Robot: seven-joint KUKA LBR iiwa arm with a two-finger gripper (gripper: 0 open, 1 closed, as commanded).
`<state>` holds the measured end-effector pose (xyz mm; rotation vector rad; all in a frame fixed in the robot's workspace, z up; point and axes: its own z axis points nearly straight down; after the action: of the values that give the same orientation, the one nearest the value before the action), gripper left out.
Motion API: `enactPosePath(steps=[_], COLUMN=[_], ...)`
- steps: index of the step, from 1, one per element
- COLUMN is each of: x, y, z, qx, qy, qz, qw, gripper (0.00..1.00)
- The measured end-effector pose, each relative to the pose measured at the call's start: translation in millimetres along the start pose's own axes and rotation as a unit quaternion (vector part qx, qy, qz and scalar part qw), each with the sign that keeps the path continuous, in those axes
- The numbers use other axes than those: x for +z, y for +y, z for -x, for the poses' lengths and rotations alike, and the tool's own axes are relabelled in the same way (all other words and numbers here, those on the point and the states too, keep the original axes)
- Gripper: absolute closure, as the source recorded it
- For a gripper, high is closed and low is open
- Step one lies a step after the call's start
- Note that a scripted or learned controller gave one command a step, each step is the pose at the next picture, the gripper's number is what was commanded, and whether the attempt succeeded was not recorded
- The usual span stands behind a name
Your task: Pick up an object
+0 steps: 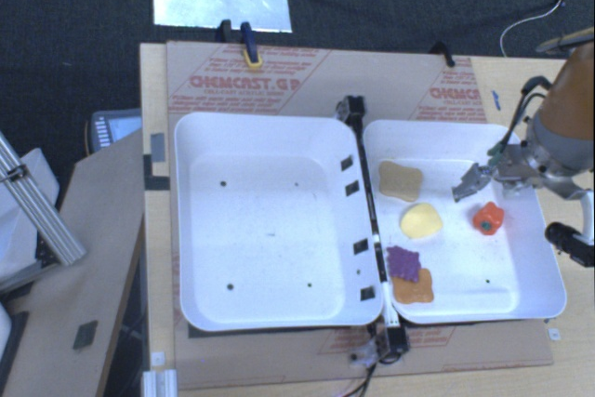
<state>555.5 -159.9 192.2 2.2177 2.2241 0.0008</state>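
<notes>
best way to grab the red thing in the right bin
Take the red thing across its rounded body, coming straight down from above. It sits alone on the bin floor, apart from the yellow piece on its left, so there is room on both sides. The hand hangs just up and left of it.

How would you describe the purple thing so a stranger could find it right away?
Look in the right bin, along its left wall near the front corner. The purple thing lies there, touching an orange piece in front of it, with a yellow piece just behind. It is the only purple, rough-edged item.
</notes>
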Motion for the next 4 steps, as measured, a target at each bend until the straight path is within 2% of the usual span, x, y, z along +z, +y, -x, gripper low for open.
enactPosePath(steps=[1,2,3,4], x=[-11,-56,-91,-183], y=[1,33,10,-16], z=[0,-87,-194,-207], qx=[-0.001,-0.005,-0.005,-0.002], qy=[0.0,0.001,0.001,0.001], qz=[0.002,0.003,0.002,0.005], qw=[1.0,1.0,1.0,1.0], gripper=[1.0,1.0,1.0,1.0])
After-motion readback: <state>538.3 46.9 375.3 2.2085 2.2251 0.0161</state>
